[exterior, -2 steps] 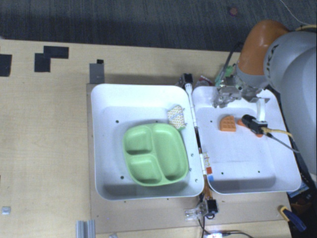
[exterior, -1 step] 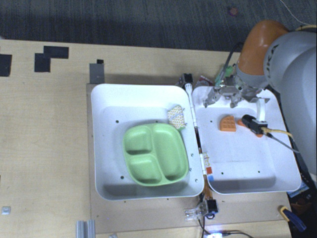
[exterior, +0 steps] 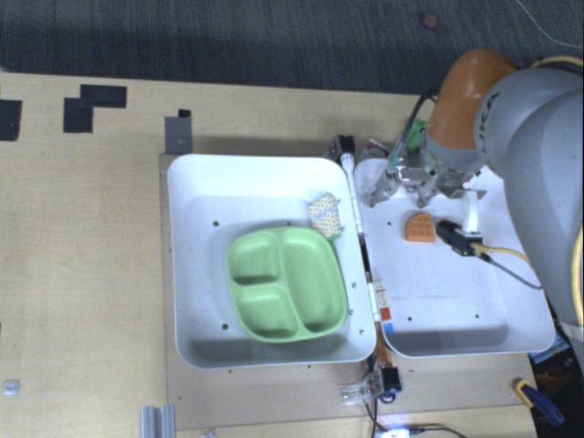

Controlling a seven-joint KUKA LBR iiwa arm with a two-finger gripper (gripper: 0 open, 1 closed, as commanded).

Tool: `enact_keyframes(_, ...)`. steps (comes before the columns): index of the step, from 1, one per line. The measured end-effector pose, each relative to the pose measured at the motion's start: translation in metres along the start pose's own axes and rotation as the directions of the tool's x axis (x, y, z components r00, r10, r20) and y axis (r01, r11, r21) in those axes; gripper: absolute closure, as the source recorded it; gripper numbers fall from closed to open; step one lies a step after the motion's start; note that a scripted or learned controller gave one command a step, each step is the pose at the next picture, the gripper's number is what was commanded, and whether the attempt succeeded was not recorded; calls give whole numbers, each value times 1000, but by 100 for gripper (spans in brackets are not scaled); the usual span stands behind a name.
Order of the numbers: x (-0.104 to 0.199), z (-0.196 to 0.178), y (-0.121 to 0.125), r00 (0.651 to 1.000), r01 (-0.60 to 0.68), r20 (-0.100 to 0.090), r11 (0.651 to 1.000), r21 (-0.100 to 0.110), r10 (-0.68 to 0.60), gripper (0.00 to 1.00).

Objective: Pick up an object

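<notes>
An orange block (exterior: 420,228) is seen on the floor of the right bin (exterior: 456,322), in the far half and towards the wall shared with the left bin (exterior: 187,263). It lies alone on bare white, touching no wall. The gripper (exterior: 409,186) is held over the same bin, at its far left corner, below the orange band of the arm (exterior: 470,89). From the gripper the block lies towards the near side of the bench and a little to the right in the picture, near but apart. Nothing is seen held, and whether the gripper is spread or pressed together cannot be told from this view.

The block is short and stubby, with a rounded far edge and a straighter near edge. Its long axis is judged to run roughly across the picture, from bin wall to bin wall, though the difference between length and width is slight. A short move towards the near side, then a descent, is judged to be needed.

In the left bin a green divided plate (exterior: 287,286) is laid flat, with a small patterned scrap (exterior: 325,213) just beside its far right corner. Both are set farther from the gripper and beyond the shared wall, so the block is judged the likelier target
</notes>
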State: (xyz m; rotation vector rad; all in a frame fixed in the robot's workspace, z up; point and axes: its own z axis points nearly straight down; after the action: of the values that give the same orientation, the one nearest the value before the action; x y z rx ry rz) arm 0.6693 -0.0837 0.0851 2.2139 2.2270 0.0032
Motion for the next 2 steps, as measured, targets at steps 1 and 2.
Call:
enact_keyframes(1, 1, -13, 2, 1000, 2, 0, 1000, -7, -2, 100)
enact_keyframes(2, 1, -12, 2, 1000, 2, 0, 1000, -6, -2, 0)
